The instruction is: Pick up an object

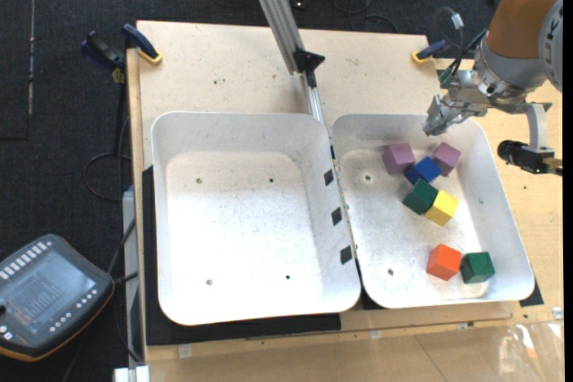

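Arm: grey KUKA arm [524, 22] with an orange band enters from the upper right of the frame, bent down toward the right bin.
Gripper: gripper [439, 123] sits in the upper right part of the frame, over the back rim of the right bin; its tip is a small grey blur and I cannot tell how it is set. Nothing can be seen in its grasp.
Right bin: white bin [510, 228] in the right half of the frame, holding all the blocks.
Upper cluster: purple block [398, 158], blue block [426, 169] and a second purple block [447, 157] lie close together just below the gripper; the blue one lies between the two purple ones, slightly lower.
Middle pair: dark green block [419, 197] touches yellow block [440, 207], just below the blue one.
Lower pair: orange block [444, 262] and a second green block [477, 267] sit side by side near the bin's lower right corner, well apart from the gripper.
Left bin: white bin [179, 183] in the centre-left of the frame, touching the right bin along their shared edge.
Bench: pale board [233, 67] under both bins, with yellow-tipped clamps [143, 45] at its back corners.
Other: grey handheld pendant [45, 295] in the lower left corner; slanted metal pole [273, 0] runs from top centre down to the bins' junction.
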### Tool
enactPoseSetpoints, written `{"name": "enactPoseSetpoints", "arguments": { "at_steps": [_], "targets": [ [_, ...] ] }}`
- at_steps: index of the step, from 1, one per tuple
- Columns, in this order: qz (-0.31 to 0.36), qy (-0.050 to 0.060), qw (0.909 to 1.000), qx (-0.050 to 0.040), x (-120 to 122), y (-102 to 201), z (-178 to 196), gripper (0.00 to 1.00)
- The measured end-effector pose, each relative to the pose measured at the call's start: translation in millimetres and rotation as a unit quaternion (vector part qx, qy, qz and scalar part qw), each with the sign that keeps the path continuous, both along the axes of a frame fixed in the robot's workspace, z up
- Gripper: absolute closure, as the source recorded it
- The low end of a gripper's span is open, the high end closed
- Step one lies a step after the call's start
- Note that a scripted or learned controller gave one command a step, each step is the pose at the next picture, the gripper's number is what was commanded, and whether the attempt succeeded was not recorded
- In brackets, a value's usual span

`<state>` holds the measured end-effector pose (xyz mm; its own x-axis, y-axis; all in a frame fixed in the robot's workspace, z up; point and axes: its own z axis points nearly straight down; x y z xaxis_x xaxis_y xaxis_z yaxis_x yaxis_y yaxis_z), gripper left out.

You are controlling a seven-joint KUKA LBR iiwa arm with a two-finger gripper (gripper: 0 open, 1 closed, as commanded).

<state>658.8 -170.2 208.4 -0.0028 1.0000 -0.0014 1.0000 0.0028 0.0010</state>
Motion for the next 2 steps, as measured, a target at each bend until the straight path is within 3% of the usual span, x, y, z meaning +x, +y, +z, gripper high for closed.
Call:
{"name": "enactPoseSetpoints", "arguments": {
  "at_steps": [2],
  "targets": [
    [0.003,0.000,1.0000,0.0019,-12,117,24,1.00]
  ]
}}
